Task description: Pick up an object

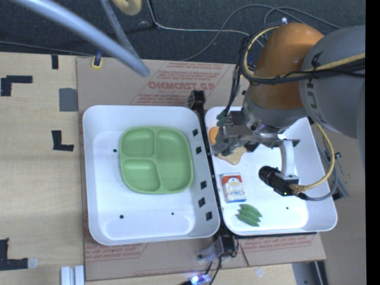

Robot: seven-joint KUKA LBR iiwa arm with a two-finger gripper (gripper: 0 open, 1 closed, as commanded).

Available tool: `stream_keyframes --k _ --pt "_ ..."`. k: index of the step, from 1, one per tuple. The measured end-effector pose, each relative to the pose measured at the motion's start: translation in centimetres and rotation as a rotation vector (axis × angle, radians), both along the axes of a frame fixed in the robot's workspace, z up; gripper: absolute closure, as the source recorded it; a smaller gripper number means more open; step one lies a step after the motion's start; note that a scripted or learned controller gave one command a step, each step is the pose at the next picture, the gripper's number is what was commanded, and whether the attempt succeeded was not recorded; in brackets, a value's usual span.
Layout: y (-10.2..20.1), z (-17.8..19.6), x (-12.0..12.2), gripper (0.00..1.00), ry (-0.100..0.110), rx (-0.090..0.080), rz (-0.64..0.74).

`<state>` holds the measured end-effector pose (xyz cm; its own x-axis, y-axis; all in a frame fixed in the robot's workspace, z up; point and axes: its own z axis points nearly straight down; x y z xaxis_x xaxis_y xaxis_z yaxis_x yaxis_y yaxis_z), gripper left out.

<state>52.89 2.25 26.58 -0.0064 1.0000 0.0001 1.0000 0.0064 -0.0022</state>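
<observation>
Camera view: pincer low at right bin's upper-left corner, directly over tan object; orange piece at its 9 o'clock. Finger spread: cannot tell. Red-and-white packet and green pod at 6 o'clock, well apart.

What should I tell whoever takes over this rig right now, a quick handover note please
Gripper: low in the right bin, at its upper left corner, over a tan object and an orange object. Whether it grips anything cannot be told.

Things: small red and white packet and green pods lie loose in the right bin, nearer the front. A green divided plate sits in the left bin.

Done: arm is down at a target.
Left: confirm a grasp and lift; no object is visibly picked up yet.
</observation>
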Motion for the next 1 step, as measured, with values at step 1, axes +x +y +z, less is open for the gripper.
stream_keyframes --k 1 --pt "4.51 -0.71 -0.6 1.0 0.0 0.0 -0.001"
